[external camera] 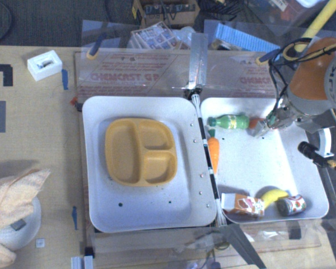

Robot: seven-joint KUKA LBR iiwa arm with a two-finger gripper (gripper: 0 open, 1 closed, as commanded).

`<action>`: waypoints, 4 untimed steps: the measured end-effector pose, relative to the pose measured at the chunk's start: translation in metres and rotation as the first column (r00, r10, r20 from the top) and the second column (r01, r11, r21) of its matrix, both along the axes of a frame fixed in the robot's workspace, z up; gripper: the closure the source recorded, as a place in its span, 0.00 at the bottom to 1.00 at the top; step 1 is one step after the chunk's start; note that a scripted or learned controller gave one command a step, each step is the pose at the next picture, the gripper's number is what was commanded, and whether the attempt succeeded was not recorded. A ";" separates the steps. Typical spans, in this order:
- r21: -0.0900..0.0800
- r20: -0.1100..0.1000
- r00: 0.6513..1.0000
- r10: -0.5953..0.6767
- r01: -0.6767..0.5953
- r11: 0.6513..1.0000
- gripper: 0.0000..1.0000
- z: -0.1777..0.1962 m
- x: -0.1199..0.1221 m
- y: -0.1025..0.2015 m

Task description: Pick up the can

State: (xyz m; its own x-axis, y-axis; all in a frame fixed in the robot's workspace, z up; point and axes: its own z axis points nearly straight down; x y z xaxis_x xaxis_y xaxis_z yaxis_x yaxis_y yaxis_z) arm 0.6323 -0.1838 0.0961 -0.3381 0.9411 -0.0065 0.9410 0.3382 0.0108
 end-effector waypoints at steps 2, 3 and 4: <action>-0.001 -0.010 0.882 0.471 -0.471 0.882 1.00 0.296 -0.123 -0.042; 0.002 -0.011 0.660 0.751 -0.751 0.660 1.00 0.165 -0.151 -0.041; -0.002 -0.010 0.494 0.869 -0.869 0.494 1.00 0.285 -0.150 -0.042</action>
State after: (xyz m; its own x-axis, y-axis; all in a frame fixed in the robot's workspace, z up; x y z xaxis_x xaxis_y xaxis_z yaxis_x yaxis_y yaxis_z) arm 0.4823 -0.2254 0.3812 -0.9852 0.1713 -0.0048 0.1713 0.9852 0.0006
